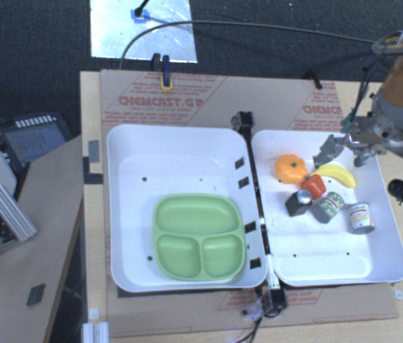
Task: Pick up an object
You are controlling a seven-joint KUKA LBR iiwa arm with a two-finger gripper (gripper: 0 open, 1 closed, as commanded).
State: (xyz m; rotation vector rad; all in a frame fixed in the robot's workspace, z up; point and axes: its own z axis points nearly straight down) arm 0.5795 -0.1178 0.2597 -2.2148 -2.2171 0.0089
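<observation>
The right bin (330, 263) holds a cluster of objects. An orange fruit (291, 168) lies near the divider, with a yellow banana (339, 175) to its right. Below them sit a red piece (314, 186), a black piece with a grey knob (298, 203), a dark can on its side (328, 207) and a small labelled can (359, 217). My gripper (344, 154) hangs over the bin's upper right part, just above the banana. It is open, its two grey fingers spread apart with nothing between them.
A green divided plate (198, 236) lies in the left bin (137, 163). A black hinge strip (253, 191) runs between the bins. Cables cross above the bench, and a pendant device (33, 141) rests on the side table at left.
</observation>
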